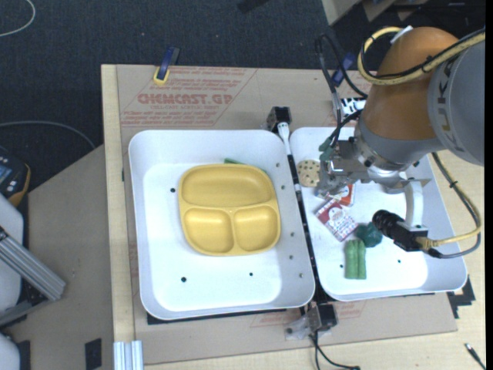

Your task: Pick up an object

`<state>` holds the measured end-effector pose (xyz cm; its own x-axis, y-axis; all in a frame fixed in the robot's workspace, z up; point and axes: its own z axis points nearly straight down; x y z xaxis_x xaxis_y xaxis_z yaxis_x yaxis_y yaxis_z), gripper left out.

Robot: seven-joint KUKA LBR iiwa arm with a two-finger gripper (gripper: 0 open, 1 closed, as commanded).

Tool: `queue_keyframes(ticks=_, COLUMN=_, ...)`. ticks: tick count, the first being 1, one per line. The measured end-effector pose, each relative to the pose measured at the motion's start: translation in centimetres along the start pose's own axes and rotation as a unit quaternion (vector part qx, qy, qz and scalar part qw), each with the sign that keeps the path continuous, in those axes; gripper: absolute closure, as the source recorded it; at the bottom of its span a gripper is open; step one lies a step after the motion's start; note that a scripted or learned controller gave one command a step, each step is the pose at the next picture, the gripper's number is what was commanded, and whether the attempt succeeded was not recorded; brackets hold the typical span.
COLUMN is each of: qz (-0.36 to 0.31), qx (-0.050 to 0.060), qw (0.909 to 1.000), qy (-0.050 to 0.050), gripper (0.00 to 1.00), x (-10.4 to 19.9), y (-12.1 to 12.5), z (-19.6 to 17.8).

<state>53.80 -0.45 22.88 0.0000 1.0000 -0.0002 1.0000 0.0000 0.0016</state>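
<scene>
**Arm Over Right Bin, Grip Unconfirmed**

The gripper [337, 177] sits low in the right bin [439, 272], directly above a red-and-white packet [337, 218]. Whether the jaws are released or clenched cannot be told. A green block [355, 259] lies just beside the packet, near a dark teal object [371, 235]. In the left bin [150, 230] rests a yellow divided tray [229, 208].
</scene>
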Motion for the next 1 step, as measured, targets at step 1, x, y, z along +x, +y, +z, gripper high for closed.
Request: queue_keyframes(ticks=1, qz=0.001, qx=0.003, qw=1.0000, qy=0.000, gripper=1.00, x=0.47, y=-0.62, z=1.45)
